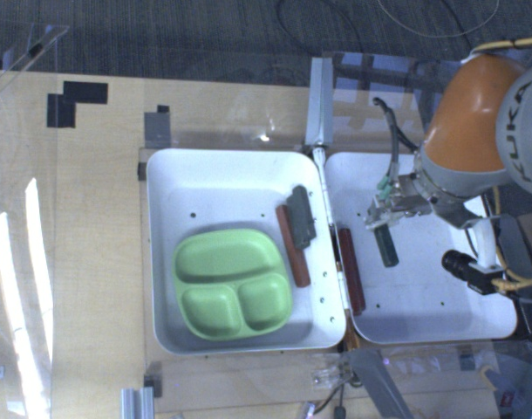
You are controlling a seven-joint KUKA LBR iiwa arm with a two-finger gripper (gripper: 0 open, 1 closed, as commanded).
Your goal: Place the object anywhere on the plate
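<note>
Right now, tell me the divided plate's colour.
Light green plate, clearest in the camera view.

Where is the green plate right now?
In the camera view, the green plate lies in the left white bin, toward its near side, with a brown stick just to its right.

From my station the green plate (234,281) at seven o'clock reads as smooth matt plastic. Both white bins (222,175) look like glossy plastic. The bench (83,234) shows pale wood grain under a reflective clear sheet. My arm's orange band (475,116) shines, smooth.
</note>
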